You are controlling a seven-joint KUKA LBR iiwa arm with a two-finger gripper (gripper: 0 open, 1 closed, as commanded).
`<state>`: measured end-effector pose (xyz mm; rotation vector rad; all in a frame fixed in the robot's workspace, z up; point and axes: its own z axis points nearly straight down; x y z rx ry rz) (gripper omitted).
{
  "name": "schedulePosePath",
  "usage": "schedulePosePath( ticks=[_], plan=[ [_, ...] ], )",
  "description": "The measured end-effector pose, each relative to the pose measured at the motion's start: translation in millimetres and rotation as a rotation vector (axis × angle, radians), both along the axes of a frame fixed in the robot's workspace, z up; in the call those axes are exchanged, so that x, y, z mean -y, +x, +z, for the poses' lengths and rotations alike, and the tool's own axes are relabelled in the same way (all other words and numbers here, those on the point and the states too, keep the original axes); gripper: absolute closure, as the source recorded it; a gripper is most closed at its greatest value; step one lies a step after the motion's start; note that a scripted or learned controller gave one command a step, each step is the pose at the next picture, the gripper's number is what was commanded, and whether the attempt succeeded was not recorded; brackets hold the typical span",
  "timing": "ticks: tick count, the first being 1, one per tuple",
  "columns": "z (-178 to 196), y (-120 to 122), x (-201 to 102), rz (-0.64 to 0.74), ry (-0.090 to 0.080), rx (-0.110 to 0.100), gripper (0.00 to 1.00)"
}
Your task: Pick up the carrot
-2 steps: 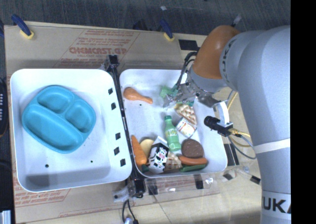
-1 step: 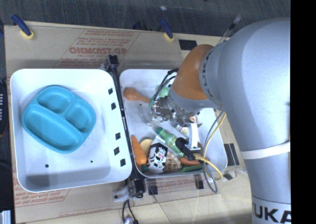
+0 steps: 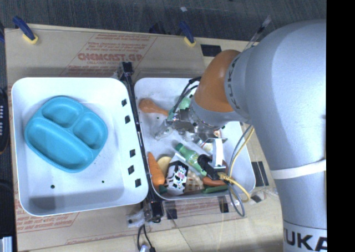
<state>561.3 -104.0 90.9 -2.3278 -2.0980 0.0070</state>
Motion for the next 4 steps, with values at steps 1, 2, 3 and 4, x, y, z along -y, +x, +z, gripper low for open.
schedulePosePath(
  ticks=[1,2,3,4],
  plan=[
    [107.5,44.8,-17.0,-0.047,-0.002,0.016,0.00],
    [33.7,93.0,50.9,0.000,-0.006,0.018,0.00],
    [130.2,97.4,105.8,0.039,-0.008,0.015,0.00],
    [25.9,93.6,29.9,-0.036,0.003,-0.007,0.00]
  ],
)
